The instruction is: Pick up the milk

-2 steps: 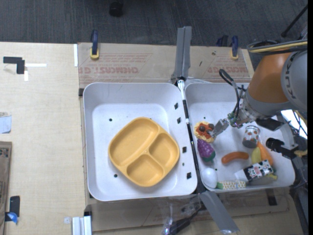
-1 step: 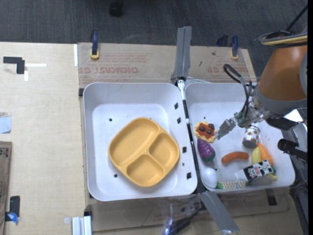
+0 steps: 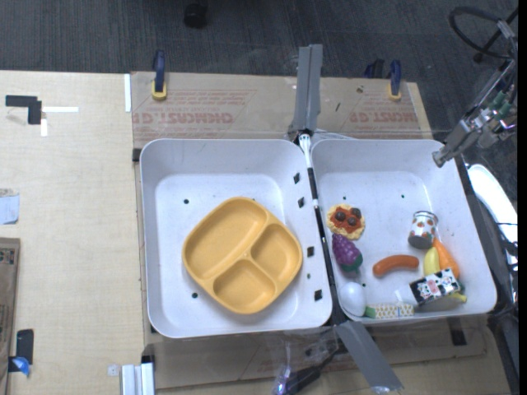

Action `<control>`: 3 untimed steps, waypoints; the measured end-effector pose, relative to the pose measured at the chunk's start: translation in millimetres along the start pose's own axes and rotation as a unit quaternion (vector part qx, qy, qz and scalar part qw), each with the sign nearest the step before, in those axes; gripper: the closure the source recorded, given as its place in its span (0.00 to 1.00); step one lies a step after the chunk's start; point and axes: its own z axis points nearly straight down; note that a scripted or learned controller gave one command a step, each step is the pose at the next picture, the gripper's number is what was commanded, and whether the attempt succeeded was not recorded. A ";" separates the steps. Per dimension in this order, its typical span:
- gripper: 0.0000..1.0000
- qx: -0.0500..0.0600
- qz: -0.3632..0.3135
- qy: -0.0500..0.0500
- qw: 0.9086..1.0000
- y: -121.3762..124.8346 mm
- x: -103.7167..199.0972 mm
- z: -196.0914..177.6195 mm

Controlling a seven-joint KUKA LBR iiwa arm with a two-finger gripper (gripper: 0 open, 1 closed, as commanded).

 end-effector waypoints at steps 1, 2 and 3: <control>0.00 0.001 -0.042 0.001 0.999 7.8 57.9 163.6; 0.00 0.001 -0.107 0.002 0.994 -13.3 110.3 214.0; 0.00 0.000 -0.058 0.000 0.998 -27.3 58.4 4.8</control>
